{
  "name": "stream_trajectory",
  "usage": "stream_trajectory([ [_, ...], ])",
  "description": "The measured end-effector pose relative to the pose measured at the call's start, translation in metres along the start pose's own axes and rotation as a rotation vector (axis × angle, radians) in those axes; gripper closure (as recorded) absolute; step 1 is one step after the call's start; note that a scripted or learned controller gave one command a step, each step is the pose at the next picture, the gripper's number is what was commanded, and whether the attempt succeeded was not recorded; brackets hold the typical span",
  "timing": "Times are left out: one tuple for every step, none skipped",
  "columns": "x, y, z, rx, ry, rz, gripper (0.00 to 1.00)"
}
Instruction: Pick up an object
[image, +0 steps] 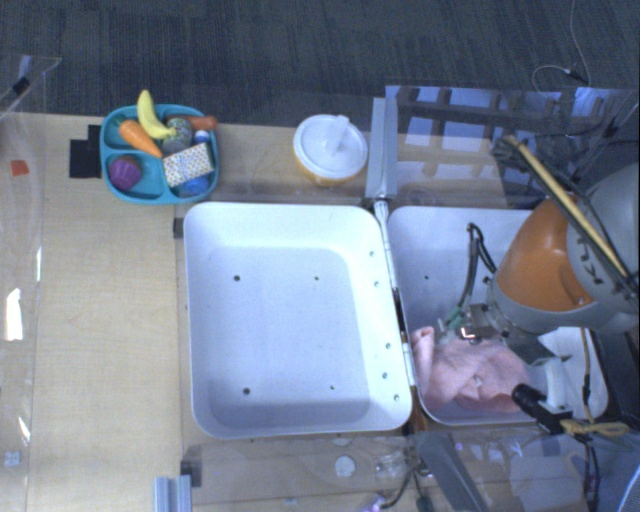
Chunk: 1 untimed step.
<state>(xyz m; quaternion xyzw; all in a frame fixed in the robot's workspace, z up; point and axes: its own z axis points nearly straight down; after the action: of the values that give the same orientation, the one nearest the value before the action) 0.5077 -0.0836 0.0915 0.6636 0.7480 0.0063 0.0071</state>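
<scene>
The soft pink crumpled cloth (468, 376) is lying in the lower part of the right white shallow bin (430, 245), at the lower right of the frame, with its left edge resting close to the bin's left wall. It is sitting on the bin floor and is not lifted, so I judge that the picking is not done yet; grasping and raising are what is left. The two-finger gripper (470, 325) of the grey arm with the orange band (545, 265) is hanging just above the upper edge of the cloth, perhaps touching it. Whether it is spread or pressed together I cannot tell, because the wrist is covering it.

Around the cloth the room is narrow: the dividing wall is near on the left and the lower rim is just beside. The upper part of this bin is giving free space. The left white bin (290, 320) is standing beside it. A blue divided tray of toy food (158, 155) and a round white lidded container (331, 147) are standing well apart, at the upper left.
</scene>
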Motion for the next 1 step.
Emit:
stream_trajectory([
  [-0.0033,-0.0085,-0.0002,-0.003,-0.001,-0.032,0.00],
])
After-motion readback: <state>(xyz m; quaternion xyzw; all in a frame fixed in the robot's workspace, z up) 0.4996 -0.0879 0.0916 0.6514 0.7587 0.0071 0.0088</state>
